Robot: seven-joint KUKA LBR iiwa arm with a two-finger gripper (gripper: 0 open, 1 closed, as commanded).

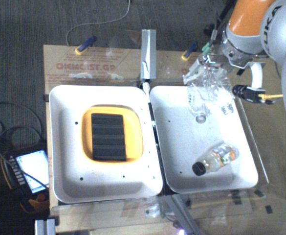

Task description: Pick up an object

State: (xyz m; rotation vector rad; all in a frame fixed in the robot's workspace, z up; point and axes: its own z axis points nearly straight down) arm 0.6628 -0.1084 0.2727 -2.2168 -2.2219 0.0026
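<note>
My gripper (209, 71) hangs over the far edge of the right bin (177, 170), below the orange-banded wrist. A clear, crumpled plastic container (204, 98) hangs from it, with its top between the fingers and its round mouth pointing down over the bin floor. The gripper is shut on it. In the near right corner of the same bin lies a clear bottle (216, 159) with a black cap. In the left bin (64, 170) rests a yellow block (112, 135) with a black ridged top.
A metal bar (148, 53) stands at the far end of the divide between the bins. Brown cardboard (94, 65) with two blue and yellow clamps lies behind them. A cable and a small lit device (30, 168) sit on the floor to the left.
</note>
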